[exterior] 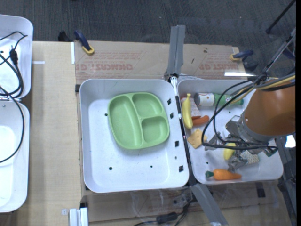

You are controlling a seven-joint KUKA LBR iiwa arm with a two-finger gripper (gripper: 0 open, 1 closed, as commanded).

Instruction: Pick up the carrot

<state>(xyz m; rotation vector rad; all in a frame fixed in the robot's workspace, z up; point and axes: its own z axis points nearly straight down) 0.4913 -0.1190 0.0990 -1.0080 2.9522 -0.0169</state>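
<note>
The carrot [225,174], orange with a small green top at its left end, lies flat near the front wall of the right bin [263,175]. My gripper [238,159] hangs low over that bin, just behind and slightly right of the carrot. The carrot lies apart from it. The orange wrist band and cables cover the bin's right half.
The right bin also holds a banana [187,111], a red-orange piece [200,120], a yellow wedge [195,138], a small yellow item [229,150] by the gripper and a can [205,99] at the back. A green divided plate [139,120] sits in the left bin [94,164].
</note>
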